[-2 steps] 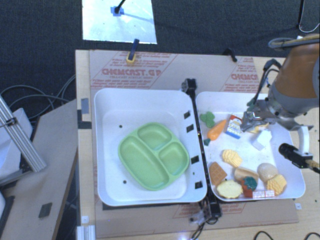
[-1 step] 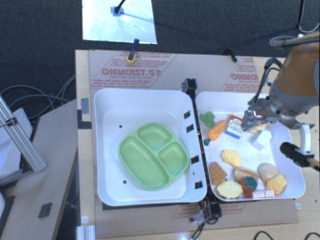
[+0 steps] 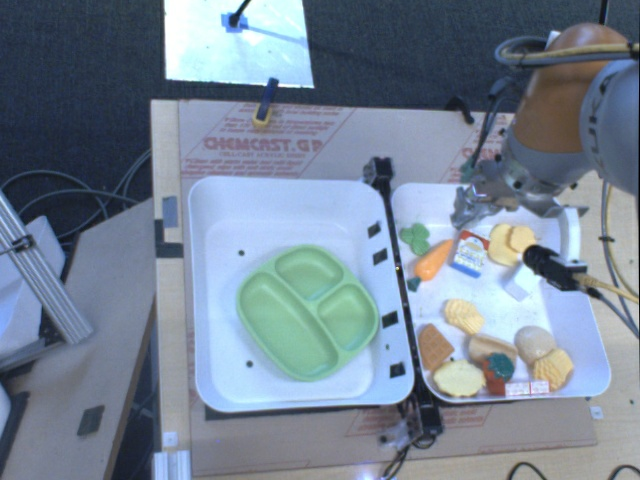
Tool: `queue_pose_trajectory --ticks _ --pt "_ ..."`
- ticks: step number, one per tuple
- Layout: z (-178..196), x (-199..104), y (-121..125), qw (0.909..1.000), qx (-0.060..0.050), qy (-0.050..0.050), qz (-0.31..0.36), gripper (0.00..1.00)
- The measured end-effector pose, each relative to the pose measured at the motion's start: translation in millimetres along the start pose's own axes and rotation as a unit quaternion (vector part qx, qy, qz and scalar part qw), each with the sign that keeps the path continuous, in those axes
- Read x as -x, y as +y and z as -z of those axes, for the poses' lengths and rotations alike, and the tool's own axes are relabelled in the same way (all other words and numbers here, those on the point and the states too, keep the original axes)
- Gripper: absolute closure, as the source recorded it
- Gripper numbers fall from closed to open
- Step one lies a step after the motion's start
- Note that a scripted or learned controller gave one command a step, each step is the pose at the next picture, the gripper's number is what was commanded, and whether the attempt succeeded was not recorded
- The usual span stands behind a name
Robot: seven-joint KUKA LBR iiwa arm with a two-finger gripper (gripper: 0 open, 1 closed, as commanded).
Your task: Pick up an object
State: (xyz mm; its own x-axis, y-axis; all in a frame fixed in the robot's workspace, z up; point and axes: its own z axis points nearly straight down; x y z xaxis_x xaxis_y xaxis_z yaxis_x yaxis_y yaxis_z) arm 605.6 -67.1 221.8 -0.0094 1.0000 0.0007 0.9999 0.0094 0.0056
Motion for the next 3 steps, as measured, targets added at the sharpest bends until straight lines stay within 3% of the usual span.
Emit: queue_pose_trajectory --ticks 1,2,3 --pt "-1.2 -18.3 16.7 1.0000 -0.001 0.000 -0.001 1.00" --pt "-6.2 -14.0 24.6 1.0000 -0.001 -0.001 -0.002 1.00" --pt "13.6 -12.0 22.7 1.0000 -0.001 0.000 -0.001 1.00"
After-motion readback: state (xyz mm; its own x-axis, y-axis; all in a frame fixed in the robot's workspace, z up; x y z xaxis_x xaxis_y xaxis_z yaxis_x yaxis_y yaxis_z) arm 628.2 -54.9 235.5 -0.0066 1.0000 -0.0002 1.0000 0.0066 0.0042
